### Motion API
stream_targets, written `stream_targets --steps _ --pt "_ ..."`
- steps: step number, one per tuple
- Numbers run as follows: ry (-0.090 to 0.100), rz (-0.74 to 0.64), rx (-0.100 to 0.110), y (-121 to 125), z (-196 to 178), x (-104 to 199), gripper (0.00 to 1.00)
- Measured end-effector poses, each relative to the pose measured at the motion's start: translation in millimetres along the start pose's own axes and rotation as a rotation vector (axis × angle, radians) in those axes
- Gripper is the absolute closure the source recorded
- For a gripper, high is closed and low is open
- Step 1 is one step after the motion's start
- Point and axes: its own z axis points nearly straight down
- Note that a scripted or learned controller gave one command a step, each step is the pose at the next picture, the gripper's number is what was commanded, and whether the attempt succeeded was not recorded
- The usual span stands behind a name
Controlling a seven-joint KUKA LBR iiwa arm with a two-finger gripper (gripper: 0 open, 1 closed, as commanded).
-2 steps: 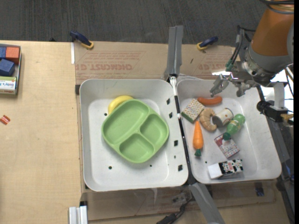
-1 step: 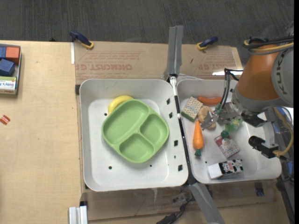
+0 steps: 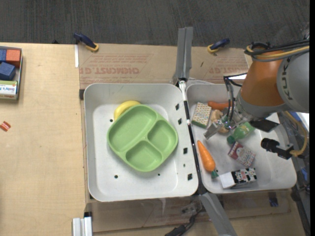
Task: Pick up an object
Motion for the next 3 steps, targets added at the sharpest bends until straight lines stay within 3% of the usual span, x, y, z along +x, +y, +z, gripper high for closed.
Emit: stream_targets --steps 1,2,3 --pt "0.006 0.158 0.01 -15.6 4.8 -75.3 0.0" --pt "0.004 0.539 0.011 -54.3 4.4 -22.3 0.0" --pt "0.004 0.544 0.012 -54.9 -4.4 -23.5 1.0"
